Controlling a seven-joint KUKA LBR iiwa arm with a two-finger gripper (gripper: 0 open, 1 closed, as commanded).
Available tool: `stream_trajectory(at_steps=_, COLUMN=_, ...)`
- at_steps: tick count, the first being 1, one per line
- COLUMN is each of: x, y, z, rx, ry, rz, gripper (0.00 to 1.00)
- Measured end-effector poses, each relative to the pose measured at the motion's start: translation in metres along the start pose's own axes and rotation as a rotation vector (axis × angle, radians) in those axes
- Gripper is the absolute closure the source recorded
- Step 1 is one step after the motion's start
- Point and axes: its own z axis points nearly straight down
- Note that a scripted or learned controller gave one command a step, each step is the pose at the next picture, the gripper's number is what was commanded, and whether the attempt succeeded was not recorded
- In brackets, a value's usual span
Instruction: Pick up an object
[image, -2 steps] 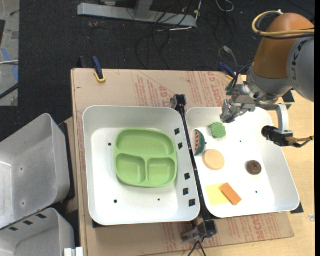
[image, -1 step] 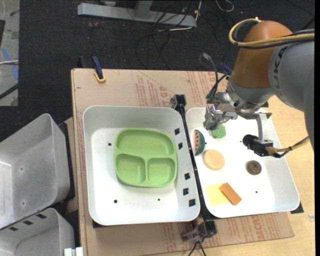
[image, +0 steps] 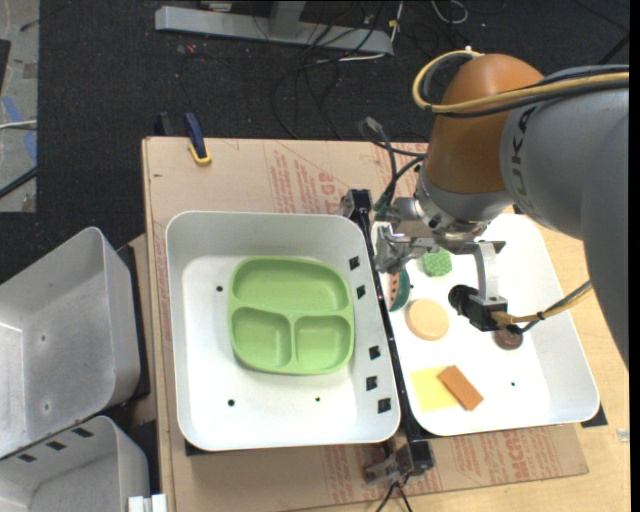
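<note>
**Ana:** Over the right bin (image: 570, 400), near its far-left corner, the gripper (image: 432, 250) is hanging low above a small green bumpy object (image: 436, 264). I am reading this as the approach step of a pick, with nothing lifted yet.

**Ben:** Is it holding that green piece?

**Ana:** I am not seeing anything between its tips, and the wrist is hiding them, so whether it is open or closed I cannot tell. The green object is lying on the bin floor just beside the dividing wall, with a reddish-green piece (image: 399, 289) touching or almost touching that wall.

**Ben:** So what is the next move calling for?

**Ana:** I am judging it needs a straight drop onto the green object and a firm close, while keeping off the bin's left wall, which is crowding that side.

**Ben:** Where is the open room?

**Ana:** Toward the right and far side the white floor is lying bare. Nearer, a round tan disc (image: 429, 320), a yellow block (image: 433, 389) with an orange block (image: 461, 387) resting against it, and a small brown disc (image: 509, 338) are sitting apart from each other. The left bin (image: 190, 330) is carrying a green divided tray (image: 292, 315); any sideways swing that way is risking the shared edge
</note>
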Motion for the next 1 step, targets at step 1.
stream_trajectory(at_steps=1, x=0.0472, y=-0.0276, z=-0.0102, rx=0.000, ry=0.000, rz=0.000, gripper=1.00)
